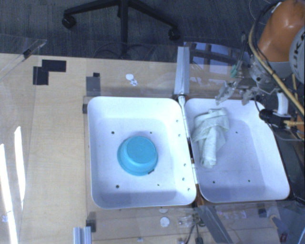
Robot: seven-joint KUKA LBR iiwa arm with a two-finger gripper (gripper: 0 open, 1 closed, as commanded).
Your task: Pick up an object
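A crumpled white cloth (pixel 211 135) lies in the right bin (pixel 257 186), in its left half. A round blue bowl (pixel 138 155) sits upside down near the middle of the left bin (pixel 102 181). My gripper (pixel 233 97) hangs over the far rim of the right bin, just beyond the cloth's far end. Its two fingers are spread, so it is open, and nothing is between them. The orange band of the arm (pixel 281 28) shows at the top right.
A metal divider rail (pixel 181 71) runs back from the gap between the bins. Cables (pixel 281 119) hang along the right bin's right side. An office chair base (pixel 123 14) stands on the floor beyond the bench.
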